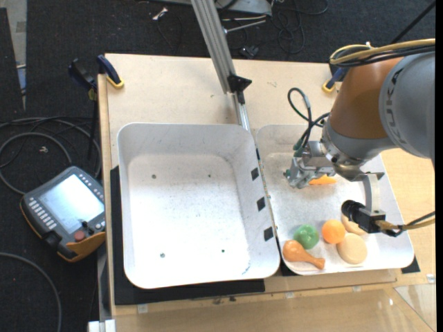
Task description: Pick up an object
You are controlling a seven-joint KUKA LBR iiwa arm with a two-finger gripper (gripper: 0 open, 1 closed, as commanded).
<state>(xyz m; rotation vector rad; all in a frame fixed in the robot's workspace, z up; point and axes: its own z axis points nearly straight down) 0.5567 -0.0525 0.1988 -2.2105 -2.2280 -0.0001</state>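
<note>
A grey arm with an orange band reaches from the right over 2 white bins; its gripper (299,177) is low in the right bin (277,151), with a small orange object (322,181) just beside it; finger spacing cannot be told; a green ball (306,236), orange ball (333,232), beige egg shape (352,248) and orange pear shape (300,253) lie near that bin's front edge.

Small orange carrot-like piece (322,181) lying flat, right bin's middle, beside the jaws

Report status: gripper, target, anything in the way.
Gripper low in right bin, jaws' state unclear. Orange piece right beside it. Green ball, orange ball near front wall.
</note>
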